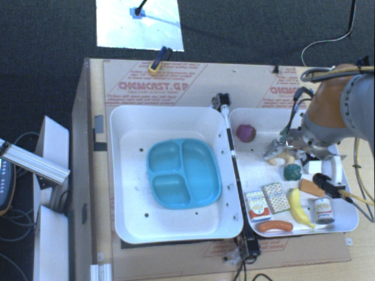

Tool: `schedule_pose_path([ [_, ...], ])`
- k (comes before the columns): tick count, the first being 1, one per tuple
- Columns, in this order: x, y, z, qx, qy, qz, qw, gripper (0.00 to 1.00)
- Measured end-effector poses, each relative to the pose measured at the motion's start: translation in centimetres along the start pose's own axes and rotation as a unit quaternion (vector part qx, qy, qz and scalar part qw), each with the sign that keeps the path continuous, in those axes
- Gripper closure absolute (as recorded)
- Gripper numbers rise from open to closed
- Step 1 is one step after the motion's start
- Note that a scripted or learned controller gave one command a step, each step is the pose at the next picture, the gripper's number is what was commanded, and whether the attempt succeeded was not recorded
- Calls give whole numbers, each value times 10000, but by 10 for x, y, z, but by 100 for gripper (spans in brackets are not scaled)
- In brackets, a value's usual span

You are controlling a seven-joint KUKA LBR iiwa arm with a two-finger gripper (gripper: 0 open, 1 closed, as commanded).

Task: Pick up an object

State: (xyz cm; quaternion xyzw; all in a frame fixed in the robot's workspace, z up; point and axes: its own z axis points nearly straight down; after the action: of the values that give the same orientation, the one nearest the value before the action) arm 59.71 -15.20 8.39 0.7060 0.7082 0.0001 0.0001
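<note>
Arm reaching in from 3 o'clock, orange band sitting above the wrist. Gripper (280, 151) hanging low over the upper middle of the right bin (351, 218). Cannot tell how wide the pincer is standing, nor whether anything is in it; the metal tip is blurring into a pale lumpy object (283, 157) lying right under it.

Right bin contents lying as follows: purple ball (245, 133) at 10 o'clock of the gripper, apart from it. Teal round piece (292, 171) just at 5 o'clock of the gripper. Orange wedge (312, 187) lying beyond that. Banana (299, 207), small can (323, 210), two small cartons (266, 201) and a red sausage (275, 226) lining the near edge.

Left bin (126, 157) bearing a blue divided tray (183, 172), sitting flat at centre.
</note>
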Motion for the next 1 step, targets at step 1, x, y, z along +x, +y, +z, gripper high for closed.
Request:
schedule_pose_path([
  [1,-1,2,-12,-27,-7,-6,10000,100],
])
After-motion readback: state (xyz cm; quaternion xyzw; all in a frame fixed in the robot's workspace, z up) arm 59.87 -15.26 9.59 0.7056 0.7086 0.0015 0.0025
